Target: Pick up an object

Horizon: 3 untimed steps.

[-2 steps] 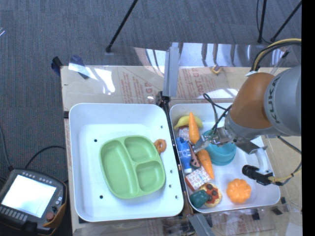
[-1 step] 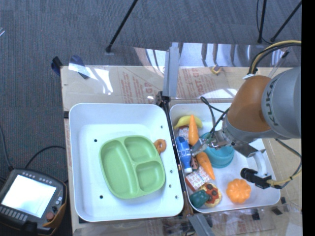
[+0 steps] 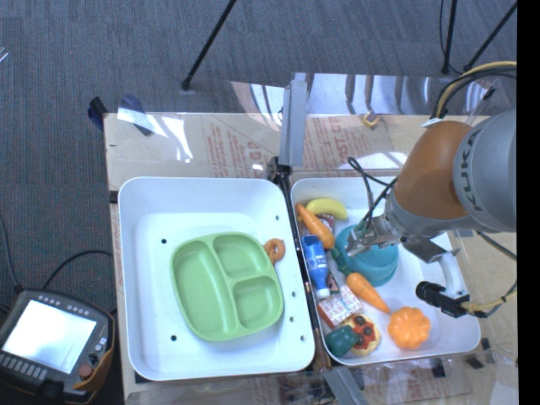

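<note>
Gripper poised over teal cup in right bin; finger state impossible to tell. Carrot just beside cup, pumpkin near it, banana beyond. Green divided plate in left bin, well apart from cup.

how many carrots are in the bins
2, both in the right bin. One carrot lies near the left wall below the banana; the other carrot lies mid-bin below the teal cup. The arm may hide more.
</note>
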Tool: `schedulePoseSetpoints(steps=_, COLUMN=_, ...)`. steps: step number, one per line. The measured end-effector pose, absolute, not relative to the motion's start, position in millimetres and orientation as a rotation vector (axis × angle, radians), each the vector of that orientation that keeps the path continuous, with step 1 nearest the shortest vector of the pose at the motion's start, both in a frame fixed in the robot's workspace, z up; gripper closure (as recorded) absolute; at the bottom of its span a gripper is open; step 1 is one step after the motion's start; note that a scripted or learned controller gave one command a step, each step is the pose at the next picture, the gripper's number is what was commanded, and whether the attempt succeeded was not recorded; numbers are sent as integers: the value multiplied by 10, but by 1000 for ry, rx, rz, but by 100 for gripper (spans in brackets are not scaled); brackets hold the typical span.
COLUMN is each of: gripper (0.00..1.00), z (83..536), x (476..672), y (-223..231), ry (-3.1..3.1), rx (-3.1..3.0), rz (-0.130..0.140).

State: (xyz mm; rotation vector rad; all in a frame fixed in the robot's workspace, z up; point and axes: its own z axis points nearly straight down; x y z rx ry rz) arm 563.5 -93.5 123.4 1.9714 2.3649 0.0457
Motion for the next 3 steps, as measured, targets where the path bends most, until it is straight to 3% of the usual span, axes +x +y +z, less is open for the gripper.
schedulePoseSetpoints(steps=1, gripper=0, z=1200, x=5617, y=-937, ry=2368, rx=1975, rz=40)
schedulePoseSetpoints(steps=2, gripper=0, z=1069, x=5108, y=-968, ry=2453, rx=1874, rz=42)
schedulePoseSetpoints(steps=3, gripper=0, z=1060, x=5312, y=-927, ry=2404, rx=1966, rz=25)
